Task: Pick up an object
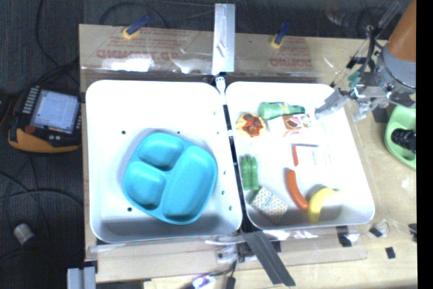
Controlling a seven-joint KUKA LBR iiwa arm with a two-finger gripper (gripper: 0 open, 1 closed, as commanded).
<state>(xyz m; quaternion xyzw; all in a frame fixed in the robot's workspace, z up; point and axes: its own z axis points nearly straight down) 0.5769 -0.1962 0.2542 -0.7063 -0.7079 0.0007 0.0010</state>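
bench (95,57) | left bin (108,112), right bin (355,172) side by side | clear sheet (155,54) at back | green item (402,135) at right edge

A blue divided plate (170,176) is being held in the left bin (108,105), while the gripper (330,105) is being positioned over the right bin's (358,166) cluttered far corner.

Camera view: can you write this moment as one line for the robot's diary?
stage: approach | gripper: over right bin far corner, nothing held | nearest: green bottle | left bin: blue tray
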